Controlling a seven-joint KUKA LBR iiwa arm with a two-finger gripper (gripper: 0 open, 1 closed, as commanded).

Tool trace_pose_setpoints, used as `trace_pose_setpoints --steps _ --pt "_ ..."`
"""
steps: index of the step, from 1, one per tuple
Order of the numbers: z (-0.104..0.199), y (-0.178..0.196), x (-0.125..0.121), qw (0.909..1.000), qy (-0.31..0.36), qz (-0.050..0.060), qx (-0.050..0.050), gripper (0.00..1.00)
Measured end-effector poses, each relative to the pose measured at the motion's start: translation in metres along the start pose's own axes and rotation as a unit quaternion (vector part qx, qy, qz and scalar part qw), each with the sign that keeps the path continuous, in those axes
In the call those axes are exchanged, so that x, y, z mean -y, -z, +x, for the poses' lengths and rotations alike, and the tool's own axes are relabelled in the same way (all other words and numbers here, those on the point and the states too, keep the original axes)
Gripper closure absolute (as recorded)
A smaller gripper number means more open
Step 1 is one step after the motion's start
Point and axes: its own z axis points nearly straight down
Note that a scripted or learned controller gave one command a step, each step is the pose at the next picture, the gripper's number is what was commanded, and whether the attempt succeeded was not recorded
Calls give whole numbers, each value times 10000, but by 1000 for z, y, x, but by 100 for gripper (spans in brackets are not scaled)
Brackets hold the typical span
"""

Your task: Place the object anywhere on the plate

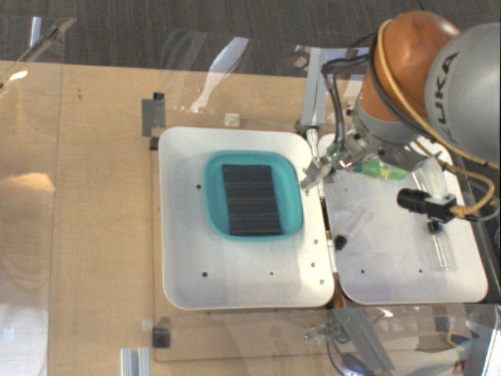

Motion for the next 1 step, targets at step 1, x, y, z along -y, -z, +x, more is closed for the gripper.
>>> trace_pose_setpoints --steps 1 --pt "1 11 -2 10000 42 -24 17 100"
